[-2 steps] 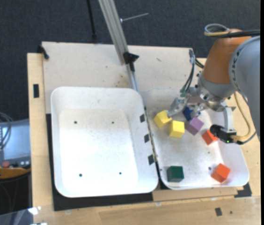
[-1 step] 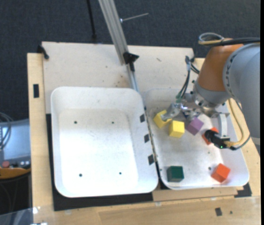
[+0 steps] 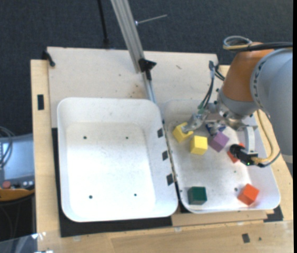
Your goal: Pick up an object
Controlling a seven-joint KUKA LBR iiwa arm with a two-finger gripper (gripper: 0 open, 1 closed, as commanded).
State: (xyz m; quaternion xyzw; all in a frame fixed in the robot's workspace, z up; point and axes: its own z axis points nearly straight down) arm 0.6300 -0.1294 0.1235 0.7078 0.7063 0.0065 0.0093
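Note:
The right bin (image 3: 267, 196) holds several small blocks. Two yellow blocks lie near its upper left, one (image 3: 180, 133) by the bin's left wall and one (image 3: 198, 145) just right of it. A purple block (image 3: 219, 141) sits beside them. A green block (image 3: 196, 195) rests at the bin's front left and an orange block (image 3: 248, 194) at the front right. A small red piece (image 3: 236, 153) shows by the arm's cabling. My gripper (image 3: 207, 124) hangs low over the yellow and purple blocks, with the grey and orange arm above it.
The left bin (image 3: 69, 141) stands beside the right one, sharing a middle wall with black clips. A slanted metal pole (image 3: 130, 33) rises behind the bins. Cables trail from the wrist over the right bin's right side.

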